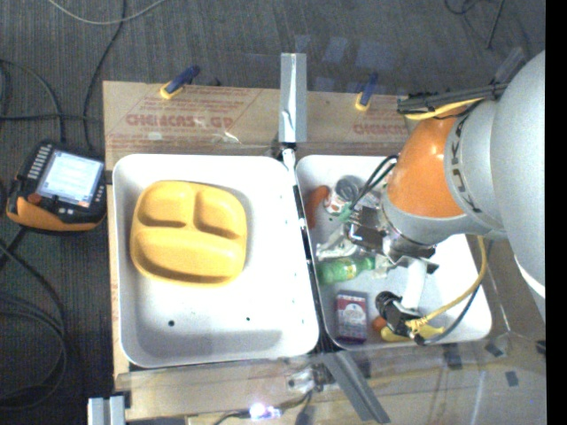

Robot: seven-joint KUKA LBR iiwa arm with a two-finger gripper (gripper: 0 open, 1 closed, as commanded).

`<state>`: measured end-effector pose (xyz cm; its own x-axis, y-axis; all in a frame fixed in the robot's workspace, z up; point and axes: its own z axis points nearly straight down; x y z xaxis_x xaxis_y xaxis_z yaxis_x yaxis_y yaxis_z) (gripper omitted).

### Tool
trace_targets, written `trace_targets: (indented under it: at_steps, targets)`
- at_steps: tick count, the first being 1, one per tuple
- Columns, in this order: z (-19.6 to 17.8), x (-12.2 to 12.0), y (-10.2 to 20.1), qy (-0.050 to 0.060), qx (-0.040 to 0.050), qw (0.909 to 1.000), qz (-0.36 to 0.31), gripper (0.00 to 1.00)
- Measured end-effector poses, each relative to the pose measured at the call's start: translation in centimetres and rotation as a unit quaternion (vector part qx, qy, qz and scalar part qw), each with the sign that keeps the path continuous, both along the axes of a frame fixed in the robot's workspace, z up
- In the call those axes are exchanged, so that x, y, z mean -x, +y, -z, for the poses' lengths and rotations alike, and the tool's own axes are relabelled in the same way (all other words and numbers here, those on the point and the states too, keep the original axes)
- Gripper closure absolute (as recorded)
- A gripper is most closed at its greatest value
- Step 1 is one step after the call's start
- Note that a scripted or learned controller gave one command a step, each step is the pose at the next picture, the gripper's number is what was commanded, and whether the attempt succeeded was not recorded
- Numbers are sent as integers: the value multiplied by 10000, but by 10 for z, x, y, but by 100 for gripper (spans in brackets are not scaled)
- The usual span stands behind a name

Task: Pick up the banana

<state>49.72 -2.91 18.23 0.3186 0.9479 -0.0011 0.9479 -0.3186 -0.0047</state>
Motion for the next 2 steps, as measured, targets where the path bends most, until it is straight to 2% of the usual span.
trace_targets:
  at_steps: [1,2]
  targets:
    - [-13,-44,-79,-7,16,9997,-244,0]
    - [78,-55,-69,-13,15,9989,460,0]
